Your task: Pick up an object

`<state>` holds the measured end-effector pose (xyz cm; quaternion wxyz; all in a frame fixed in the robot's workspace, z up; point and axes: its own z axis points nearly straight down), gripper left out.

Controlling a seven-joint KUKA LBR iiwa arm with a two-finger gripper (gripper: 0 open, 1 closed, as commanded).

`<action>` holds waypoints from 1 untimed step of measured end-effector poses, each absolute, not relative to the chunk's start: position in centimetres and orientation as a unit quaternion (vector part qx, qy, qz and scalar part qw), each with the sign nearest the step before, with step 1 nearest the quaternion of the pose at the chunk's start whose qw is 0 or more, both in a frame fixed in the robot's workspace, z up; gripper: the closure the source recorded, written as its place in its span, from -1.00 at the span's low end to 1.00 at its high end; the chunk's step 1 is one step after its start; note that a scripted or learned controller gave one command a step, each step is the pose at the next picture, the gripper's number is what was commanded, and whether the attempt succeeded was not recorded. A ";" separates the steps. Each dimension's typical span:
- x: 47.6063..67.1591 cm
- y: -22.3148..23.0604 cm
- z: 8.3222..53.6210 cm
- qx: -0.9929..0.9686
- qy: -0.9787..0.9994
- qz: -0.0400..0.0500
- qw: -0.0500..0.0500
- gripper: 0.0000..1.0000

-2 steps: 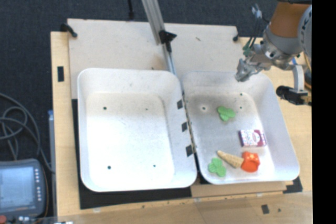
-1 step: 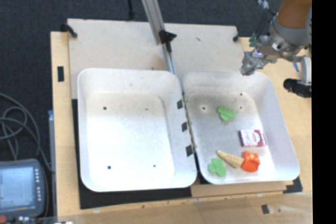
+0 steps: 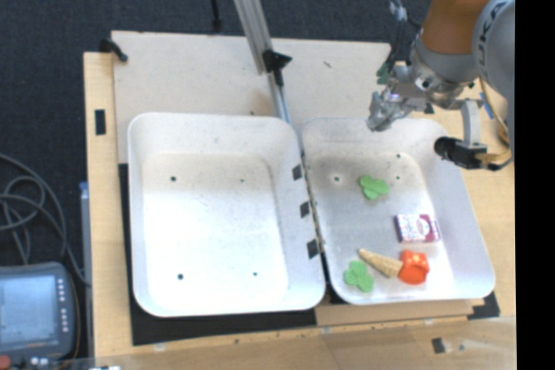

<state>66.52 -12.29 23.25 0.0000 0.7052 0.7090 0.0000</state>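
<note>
Two shallow white bins sit side by side on the bench, the left bin (image 3: 217, 212) in the middle of the frame and the right bin (image 3: 451, 186) toward the right. Five small objects lie in the right bin. A green piece (image 3: 374, 186) rests near its centre. Below and to the right of it lies a small purple and white box (image 3: 416, 227). Along the lower edge, a second green piece (image 3: 358, 275) sits at the lower left of the bin, a tan cone (image 3: 378, 262) lies on its side just beside it, and an orange-red object (image 3: 414, 267) touches the cone's wide end.

The arm comes in from the upper right of the frame, its orange band above the grey wrist. The gripper (image 3: 382, 115) hangs over the upper rim of the right bin, well apart from every object in it. Nothing shows between its fingers, and whether the jaws are apart or together cannot be told from this angle. A slanted metal rail (image 3: 247, 0) runs from the top of the frame down toward the gap between the bins.
</note>
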 end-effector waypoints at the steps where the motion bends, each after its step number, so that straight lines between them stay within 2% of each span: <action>1: 65.5 -6.7 22.5 0.705 0.709 0.000 0.000 1.00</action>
